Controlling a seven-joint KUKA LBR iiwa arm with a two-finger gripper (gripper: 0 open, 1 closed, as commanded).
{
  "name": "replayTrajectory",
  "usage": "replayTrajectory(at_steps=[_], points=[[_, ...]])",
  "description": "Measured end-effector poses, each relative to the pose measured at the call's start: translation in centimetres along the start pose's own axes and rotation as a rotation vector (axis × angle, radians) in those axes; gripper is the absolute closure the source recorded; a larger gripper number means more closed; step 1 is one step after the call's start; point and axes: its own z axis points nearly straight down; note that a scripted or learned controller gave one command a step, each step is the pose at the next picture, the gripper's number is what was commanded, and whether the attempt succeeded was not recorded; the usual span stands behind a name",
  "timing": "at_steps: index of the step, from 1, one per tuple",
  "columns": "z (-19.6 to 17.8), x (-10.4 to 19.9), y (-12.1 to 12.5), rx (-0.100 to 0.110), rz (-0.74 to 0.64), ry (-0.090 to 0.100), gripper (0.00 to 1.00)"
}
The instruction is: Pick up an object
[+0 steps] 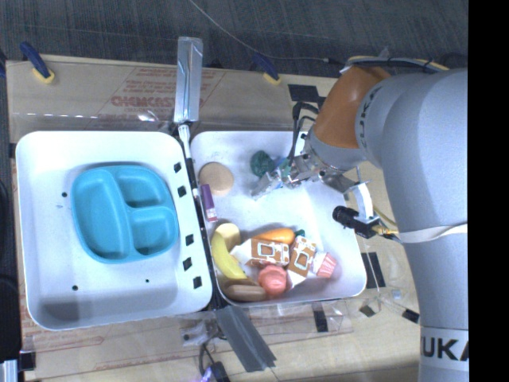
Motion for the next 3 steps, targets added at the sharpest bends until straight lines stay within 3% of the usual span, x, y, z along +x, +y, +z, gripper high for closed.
replayTrajectory(at_steps=[1,2,3], points=[[-0.7,1.4,4.3,-0.004,-0.085,-0.001,0.00],[-1.7,1.4,4.3,0.001,-0.090,0.000,1.00],[-14.2,9.3,1.0,-0.013,-0.109,-0.004,1.00]])
